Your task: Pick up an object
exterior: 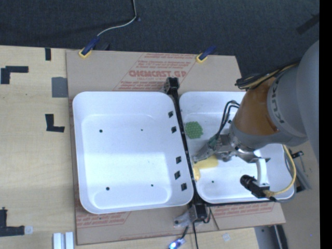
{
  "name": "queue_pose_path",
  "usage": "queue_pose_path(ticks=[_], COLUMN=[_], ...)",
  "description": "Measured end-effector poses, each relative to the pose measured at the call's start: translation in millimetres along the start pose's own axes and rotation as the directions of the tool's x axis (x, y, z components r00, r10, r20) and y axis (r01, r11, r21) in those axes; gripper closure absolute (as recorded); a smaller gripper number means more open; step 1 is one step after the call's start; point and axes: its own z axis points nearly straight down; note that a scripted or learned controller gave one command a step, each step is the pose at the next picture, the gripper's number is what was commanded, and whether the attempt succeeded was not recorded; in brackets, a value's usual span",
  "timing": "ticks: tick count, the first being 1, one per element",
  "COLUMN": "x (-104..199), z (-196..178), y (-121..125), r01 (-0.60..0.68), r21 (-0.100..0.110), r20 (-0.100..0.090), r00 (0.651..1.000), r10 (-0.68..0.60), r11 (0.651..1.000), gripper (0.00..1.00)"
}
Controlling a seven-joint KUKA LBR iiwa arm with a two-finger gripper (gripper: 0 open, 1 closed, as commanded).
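A yellow object [206,163] lies in the right bin [228,191] close to the divider between the bins. A small green round object [194,129] sits farther back in the same bin, also near the divider. My gripper [209,148] is low in the right bin, just above and touching the back of the yellow object, with the green object a short way behind it. The wrist and its cables hide the fingers' gap. The grey arm with the orange band [257,113] covers the right half of this bin.
The left bin [83,139] stands beside the right one, with a black clamp strip [179,139] between them. Both rest on a cardboard sheet [150,71] on the wooden bench. A yellow-and-black cable [270,188] hangs near the bin's front right corner.
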Motion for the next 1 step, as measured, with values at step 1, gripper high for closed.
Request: queue_pose_path(ticks=[1], x=[-0.7], z=[-15.7], y=[1.5], r01=[-0.001], r21=[-0.006], r20=[0.000], r00=[1.000], r10=[0.001], r11=[1.000], gripper=[1.00])
